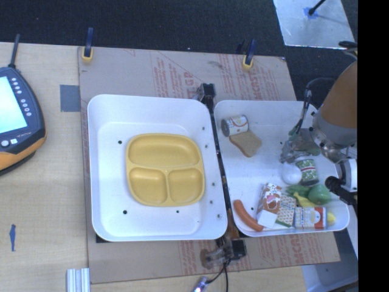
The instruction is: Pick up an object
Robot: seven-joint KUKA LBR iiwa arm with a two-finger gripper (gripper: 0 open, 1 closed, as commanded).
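White bin (276, 111) on the right holds the toys. The gripper (296, 152) hangs at its 3 o'clock side, just above a green-label can (308, 171). It should drop straight and squeeze gently. Maybe the fingers are apart; I cannot tell.

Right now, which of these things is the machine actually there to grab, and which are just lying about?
For the job (any could be picked, all in the right bin):
small can
brown bread-shaped piece
sausage
white egg
green toy
small cartons
gripper, above that bin's right side

Just lying about:
yellow divided tray in the left bin
orange handheld controller
blue clamps
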